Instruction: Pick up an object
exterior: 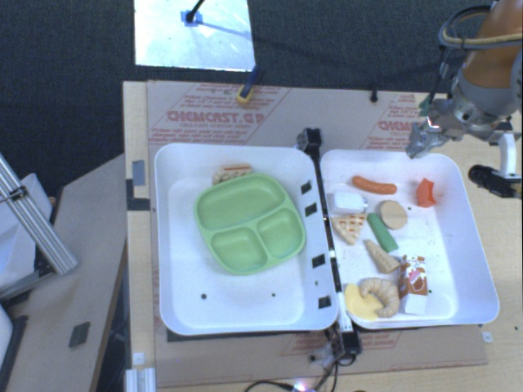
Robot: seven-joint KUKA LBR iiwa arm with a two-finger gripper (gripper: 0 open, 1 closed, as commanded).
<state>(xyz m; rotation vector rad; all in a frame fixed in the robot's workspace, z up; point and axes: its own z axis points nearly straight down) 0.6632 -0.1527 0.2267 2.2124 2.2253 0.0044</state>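
two white bins [245, 313] on a cardboard-covered bench [327, 109], dark carpet [65, 55] behind, gripper [421, 144] at 2 o'clock, can't tell its state

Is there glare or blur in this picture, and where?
Camera view: strong glare on the shiny sheet at the top, washing out its surface; the gripper looks soft and hard to read; the right bin and the green tray are evenly lit and fairly sharp.
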